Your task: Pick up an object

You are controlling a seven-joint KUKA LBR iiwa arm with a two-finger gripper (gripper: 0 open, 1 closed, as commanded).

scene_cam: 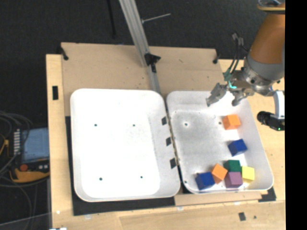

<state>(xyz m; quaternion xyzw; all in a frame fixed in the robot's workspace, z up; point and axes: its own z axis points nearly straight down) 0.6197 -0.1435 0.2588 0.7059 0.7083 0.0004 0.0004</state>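
Observation:
My gripper [225, 97] hangs over the back of the right bin [192, 143], open, with nothing between its two grey fingers. An orange cube [231, 121] lies just in front of it, a little to the right. Further forward sits a blue cube [237, 147]. Along the bin's front edge a cluster holds a blue cube [205, 180], an orange cube [219, 172], a green cube [234, 166], a purple cube [233, 179] and a yellow cube [248, 173].
The left bin [117, 143] sits beside the right one, joined by black clips [169, 141]. A slanted metal pole [139, 32] rises behind the bins. Cables and a blue box [33, 145] lie off the bench at left.

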